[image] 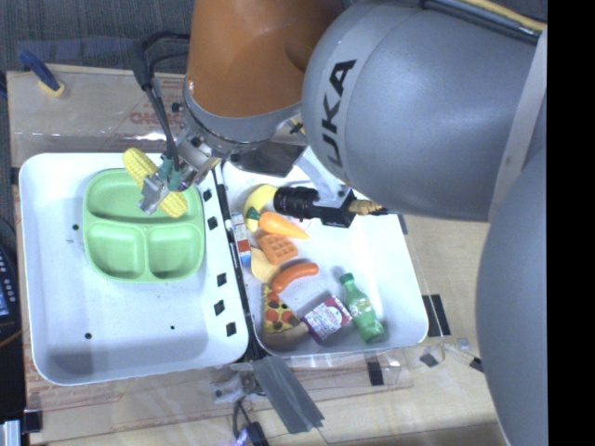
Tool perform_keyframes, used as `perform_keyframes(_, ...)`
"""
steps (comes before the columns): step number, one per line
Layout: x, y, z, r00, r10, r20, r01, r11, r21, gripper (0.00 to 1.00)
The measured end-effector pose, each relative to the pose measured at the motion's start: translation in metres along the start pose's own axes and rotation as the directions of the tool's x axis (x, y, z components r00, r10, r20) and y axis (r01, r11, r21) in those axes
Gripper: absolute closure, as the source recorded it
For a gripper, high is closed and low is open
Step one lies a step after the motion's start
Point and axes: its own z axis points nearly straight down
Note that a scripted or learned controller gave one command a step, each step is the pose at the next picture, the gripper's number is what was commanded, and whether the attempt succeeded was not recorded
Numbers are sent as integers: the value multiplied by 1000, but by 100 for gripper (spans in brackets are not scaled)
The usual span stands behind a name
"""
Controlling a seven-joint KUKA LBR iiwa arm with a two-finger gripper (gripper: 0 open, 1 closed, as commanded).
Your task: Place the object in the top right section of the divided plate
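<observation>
The left bin (56, 277) carries a green divided plate (144, 226) toward its far edge. A toy corn cob (149, 177) lies slantwise across the plate's far rim, one end past the rim near the bin's far edge, the other over the large far section near its right corner. The gripper (156, 193) hangs directly over the cob, its fingers straddling the cob's middle and closed upon it. In the right bin (400, 277), a yellow banana-like piece (260, 196) lies by the far edge, then a carrot (279, 224), a waffle (276, 247), a sausage (295, 274), a pizza slice (275, 316), a purple carton (327, 319) and a green bottle (361, 307) toward the near edge.
</observation>
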Motion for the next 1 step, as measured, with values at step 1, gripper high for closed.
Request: perform_keyframes(1, 51, -24, 209, 994, -109, -4, 109, 994, 7, 100)
